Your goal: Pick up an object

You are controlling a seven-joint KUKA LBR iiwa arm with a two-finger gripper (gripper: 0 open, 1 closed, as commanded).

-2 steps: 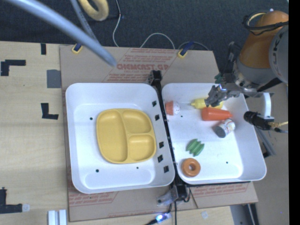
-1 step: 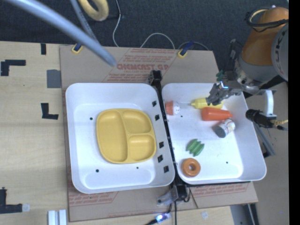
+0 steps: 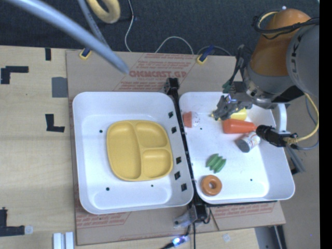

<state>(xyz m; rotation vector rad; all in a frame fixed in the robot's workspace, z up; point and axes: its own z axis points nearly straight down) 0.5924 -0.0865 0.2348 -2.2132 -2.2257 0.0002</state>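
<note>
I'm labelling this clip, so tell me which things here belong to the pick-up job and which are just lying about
Job:
gripper
carrot
yellow piece
green toy
donut
grey cylinder
small orange-and-white item
right bin

Lying about:
yellow tray
left bin
</note>
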